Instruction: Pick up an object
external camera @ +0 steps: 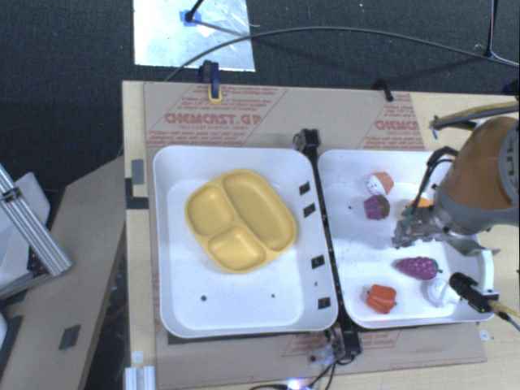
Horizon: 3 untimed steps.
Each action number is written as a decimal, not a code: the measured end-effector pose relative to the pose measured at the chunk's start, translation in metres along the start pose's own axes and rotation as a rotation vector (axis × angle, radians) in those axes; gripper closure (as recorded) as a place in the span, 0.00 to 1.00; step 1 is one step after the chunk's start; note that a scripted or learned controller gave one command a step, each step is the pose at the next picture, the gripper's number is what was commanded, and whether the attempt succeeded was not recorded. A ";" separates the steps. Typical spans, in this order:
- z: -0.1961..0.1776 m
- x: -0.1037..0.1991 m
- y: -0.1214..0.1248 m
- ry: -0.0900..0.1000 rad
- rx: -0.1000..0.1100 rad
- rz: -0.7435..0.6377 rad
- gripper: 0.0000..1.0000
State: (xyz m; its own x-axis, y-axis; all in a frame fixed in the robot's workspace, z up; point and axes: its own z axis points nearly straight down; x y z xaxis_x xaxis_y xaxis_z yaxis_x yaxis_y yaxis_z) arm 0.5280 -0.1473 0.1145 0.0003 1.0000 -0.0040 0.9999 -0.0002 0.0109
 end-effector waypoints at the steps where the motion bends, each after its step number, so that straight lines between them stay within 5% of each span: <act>1: -0.045 0.006 0.003 0.003 0.005 -0.005 1.00; 3: -0.114 0.005 0.003 0.003 0.006 -0.005 1.00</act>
